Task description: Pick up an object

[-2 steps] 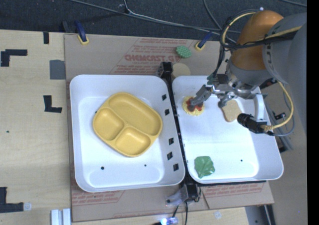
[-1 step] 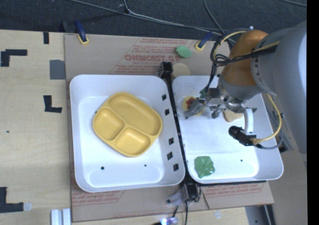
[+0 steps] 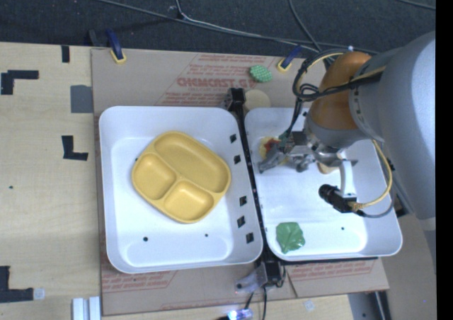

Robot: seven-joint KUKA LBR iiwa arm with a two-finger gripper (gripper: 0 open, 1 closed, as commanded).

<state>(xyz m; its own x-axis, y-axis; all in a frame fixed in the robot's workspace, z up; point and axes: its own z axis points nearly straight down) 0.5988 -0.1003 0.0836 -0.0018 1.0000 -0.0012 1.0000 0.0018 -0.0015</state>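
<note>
Gripper [image 3: 272,159]: down inside the right bin [image 3: 368,241], near its far-left corner, close to the divider between the bins. Its metal fingers [image 3: 267,164] point toward the divider, low over the bin floor. How far they are open I cannot tell; the fingers blur into the small things beneath them.
Contact: the fingertips lie at or upon a small cluster of red and yellow objects [image 3: 269,145] in the far-left corner of the right bin. Whether anything sits between the fingers cannot be made out.
Arm [image 3: 396,106]: grey, with the orange band [image 3: 343,92] above the wrist, coming over the right bin's far-right corner and covering much of its right side. A black cable with a yellow lead [image 3: 347,198] hangs from the wrist over the middle of the bin.
Green object [image 3: 289,236]: a crumpled soft piece, lying by the near edge of the right bin, toward its near-left corner, well apart from the gripper.
Yellow tray [image 3: 181,175]: a three-compartment dish, lying flat and turned at a slant in the middle of the left bin [image 3: 120,241].
Green dotted piece [image 3: 260,72]: small, on the brown board [image 3: 177,78] beyond the far edge of the bins, outside both.
</note>
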